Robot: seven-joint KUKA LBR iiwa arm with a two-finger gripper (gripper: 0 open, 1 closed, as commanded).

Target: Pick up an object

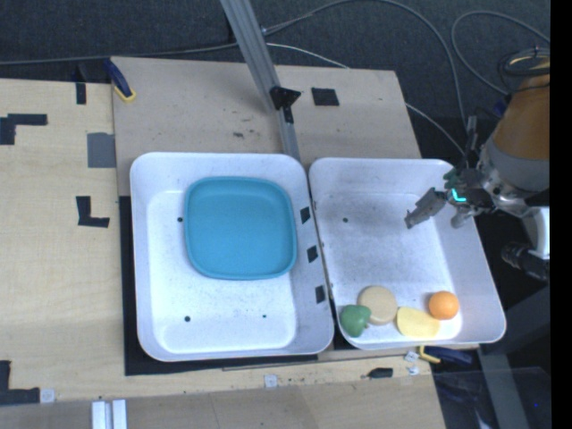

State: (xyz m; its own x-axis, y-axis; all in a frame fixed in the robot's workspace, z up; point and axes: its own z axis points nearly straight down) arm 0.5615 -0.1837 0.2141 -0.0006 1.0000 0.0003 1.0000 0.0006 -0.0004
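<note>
A pale wooden worktop (54,266) sits on dark carpet, with cables looping across the upper right of the frame and a grey pole (259,56) slanting down from the top to the seam between two white bins.

The left bin (152,329) holds a blue plate (239,226). The right bin (465,266) has four small things huddled along its lower edge: a green piece (354,318), a beige disc (378,303), a yellow piece (416,322) and an orange ball (443,305). They touch or nearly touch one another and sit close against the bin's lower wall.

The arm (523,137) comes in from the right, and the gripper (435,206) hangs over the upper right part of the right bin, well apart from the cluster and with nothing between its fingers. They look dark and foreshortened from here, so I cannot tell whether they are spread or closed.

The worry, to my eye, is the crowding: coming down on one piece, a finger could land on its neighbour and push the lot apart, or strike the bin's lower wall or right wall. The ball looks likely to roll off if nudged.

The middle of the right bin is bare and gives open room for an approach from the upper side.
</note>
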